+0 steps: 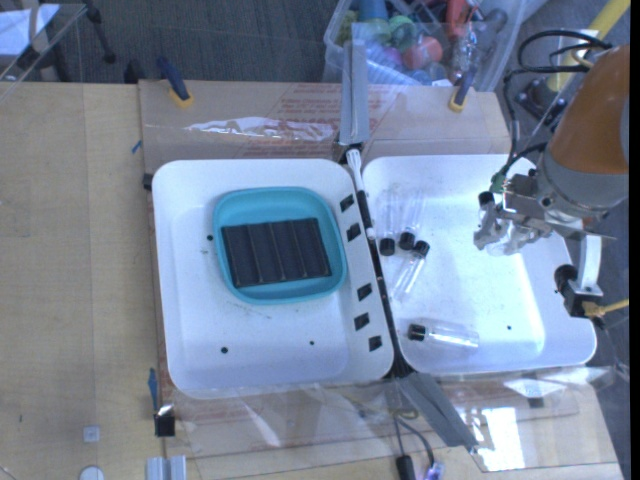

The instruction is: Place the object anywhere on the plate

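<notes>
A teal plate (226, 211) with a black ridged insert (275, 251) lies in the left bin (185, 298). In the right bin (530, 308) lie clear vials with black caps: a cluster (405, 240) near the divider and a single vial (441, 336) closer to the front. My gripper (497, 230) hangs over the right part of the right bin, well right of the cluster and apart from every vial. Nothing visible is held in it.
A divider with black clips (362, 268) separates the bins. A clear box of colourful items (430, 13) stands behind the bench. A metal post (351, 88) rises at the back between the bins. Black cables (535, 63) loop near the arm.
</notes>
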Controlling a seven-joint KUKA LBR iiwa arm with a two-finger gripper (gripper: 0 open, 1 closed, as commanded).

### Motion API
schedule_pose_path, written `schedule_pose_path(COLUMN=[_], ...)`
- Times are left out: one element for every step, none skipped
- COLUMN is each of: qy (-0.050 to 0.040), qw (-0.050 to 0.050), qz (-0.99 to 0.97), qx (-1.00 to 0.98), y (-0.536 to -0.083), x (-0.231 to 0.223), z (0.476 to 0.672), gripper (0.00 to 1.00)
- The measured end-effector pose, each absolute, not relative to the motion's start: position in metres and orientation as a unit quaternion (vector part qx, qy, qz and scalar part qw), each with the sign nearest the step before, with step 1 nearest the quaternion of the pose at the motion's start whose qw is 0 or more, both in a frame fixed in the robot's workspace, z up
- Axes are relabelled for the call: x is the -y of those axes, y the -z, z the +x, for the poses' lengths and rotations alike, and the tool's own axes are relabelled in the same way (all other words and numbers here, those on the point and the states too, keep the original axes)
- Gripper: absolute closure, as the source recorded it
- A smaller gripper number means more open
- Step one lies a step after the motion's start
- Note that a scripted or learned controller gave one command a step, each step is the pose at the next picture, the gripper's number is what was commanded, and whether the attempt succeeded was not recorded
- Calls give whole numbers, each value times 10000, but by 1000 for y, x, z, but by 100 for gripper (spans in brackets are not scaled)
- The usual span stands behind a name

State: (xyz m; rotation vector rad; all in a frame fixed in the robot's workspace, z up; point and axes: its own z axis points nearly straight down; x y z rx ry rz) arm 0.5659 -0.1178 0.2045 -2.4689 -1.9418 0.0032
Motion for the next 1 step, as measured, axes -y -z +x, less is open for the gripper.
schedule_pose_path(qy=[-9], qw=[2], qz=[-7861], qx=[6181], y=[-205], x=[118], z=[566], gripper=[0])
